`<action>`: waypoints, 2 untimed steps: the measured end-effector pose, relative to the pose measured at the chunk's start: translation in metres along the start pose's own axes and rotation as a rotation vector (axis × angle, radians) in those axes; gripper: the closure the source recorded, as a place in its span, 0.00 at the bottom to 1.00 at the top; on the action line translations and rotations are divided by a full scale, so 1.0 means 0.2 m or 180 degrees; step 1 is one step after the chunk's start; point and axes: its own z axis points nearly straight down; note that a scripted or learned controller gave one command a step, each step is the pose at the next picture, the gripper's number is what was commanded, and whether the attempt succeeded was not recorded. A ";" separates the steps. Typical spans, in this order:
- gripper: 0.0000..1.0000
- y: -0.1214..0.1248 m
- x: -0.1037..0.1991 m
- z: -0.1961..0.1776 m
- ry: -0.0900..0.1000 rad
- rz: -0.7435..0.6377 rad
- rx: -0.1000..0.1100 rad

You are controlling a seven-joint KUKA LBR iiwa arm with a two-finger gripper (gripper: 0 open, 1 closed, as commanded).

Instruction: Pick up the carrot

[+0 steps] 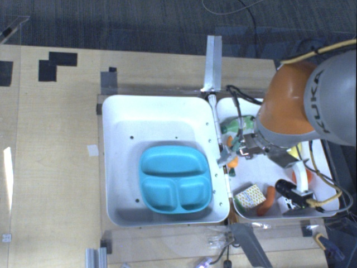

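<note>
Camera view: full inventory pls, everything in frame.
left bin: 1, white, mid-bench
right bin: 1, white, beside left bin, under the arm
plate: 1, blue, three compartments, in left bin
carrot: 1, orange, right bin by its left wall, just below gripper; small, so ID is tentative
green item: 1, green, right bin's far left corner, partly hidden
box: 1, yellow-white pattern, right bin's near side
red-orange item: 1, just right of the box
white-orange item: 1, right bin's right side, partly hidden
cable: 1, black, floor beyond bench
arm: 1, grey with orange band, over right bin
gripper: 1, at right bin's left wall
</note>
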 end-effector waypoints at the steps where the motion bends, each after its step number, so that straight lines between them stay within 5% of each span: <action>1: 0.00 0.25 -0.22 0.00 -0.0003 0.0205 0.0001; 2: 0.00 -0.05 -0.02 0.00 0.0000 0.0335 0.0002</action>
